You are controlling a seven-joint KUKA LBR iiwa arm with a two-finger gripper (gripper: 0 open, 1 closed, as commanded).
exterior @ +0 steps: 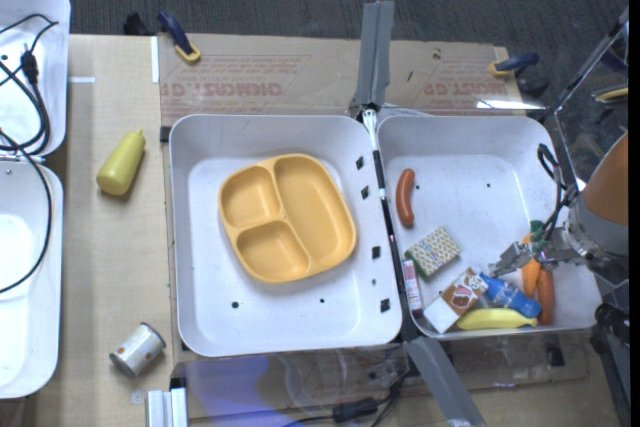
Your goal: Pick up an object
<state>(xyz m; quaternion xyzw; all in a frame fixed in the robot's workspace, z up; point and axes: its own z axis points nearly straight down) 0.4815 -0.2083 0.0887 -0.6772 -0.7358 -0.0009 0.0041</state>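
Hand (528,255), grip state unclear, hovers over the carrot (545,287) at right bin's (470,143) 4 o'clock; descend straight, avoid banana (495,319).

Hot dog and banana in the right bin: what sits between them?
In the camera view, a small checkered box lies between the hot dog and the banana, with a brown-labelled packet just below it.

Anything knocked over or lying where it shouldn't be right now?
Yes. A yellow mustard bottle and a small can lie tipped on the bench left of the left bin, outside both bins.
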